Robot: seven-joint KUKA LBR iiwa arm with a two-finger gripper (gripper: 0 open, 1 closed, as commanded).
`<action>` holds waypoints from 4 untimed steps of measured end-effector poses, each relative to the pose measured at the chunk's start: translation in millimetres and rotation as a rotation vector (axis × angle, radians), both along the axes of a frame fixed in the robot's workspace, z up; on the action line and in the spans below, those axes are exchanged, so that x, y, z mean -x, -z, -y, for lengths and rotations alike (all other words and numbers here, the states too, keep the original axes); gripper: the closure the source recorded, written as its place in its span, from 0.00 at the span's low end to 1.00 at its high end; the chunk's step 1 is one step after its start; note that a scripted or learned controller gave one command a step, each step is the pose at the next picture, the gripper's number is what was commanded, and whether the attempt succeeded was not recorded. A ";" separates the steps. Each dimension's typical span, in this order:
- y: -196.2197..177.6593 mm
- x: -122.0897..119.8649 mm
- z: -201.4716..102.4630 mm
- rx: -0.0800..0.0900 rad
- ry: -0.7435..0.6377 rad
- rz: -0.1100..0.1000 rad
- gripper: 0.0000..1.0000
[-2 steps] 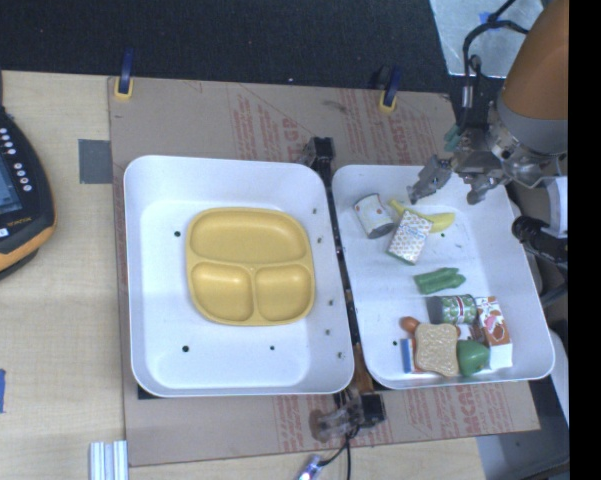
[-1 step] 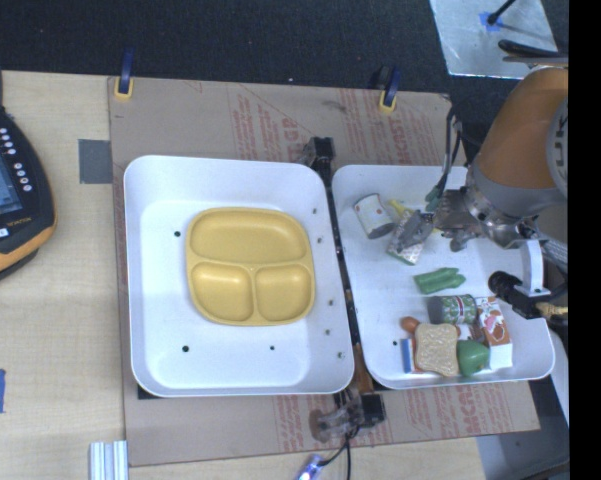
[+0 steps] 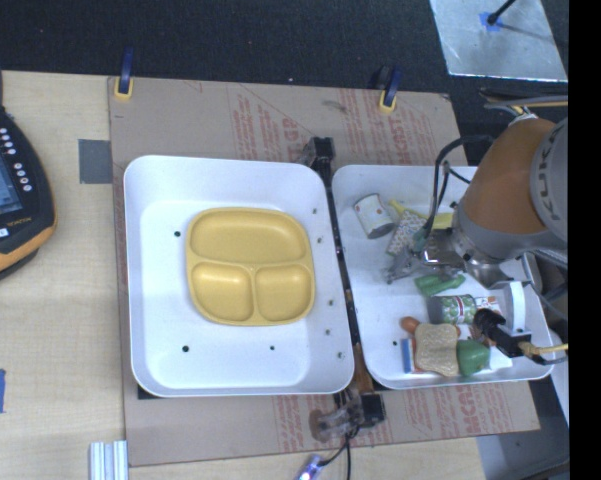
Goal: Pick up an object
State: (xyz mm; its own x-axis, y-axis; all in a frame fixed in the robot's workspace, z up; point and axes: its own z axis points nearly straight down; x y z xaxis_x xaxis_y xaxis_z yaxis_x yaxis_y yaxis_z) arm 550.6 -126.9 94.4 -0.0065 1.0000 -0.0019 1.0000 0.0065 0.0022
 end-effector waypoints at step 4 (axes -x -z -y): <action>2.7 -105.3 40.8 -0.003 0.004 -0.007 0.00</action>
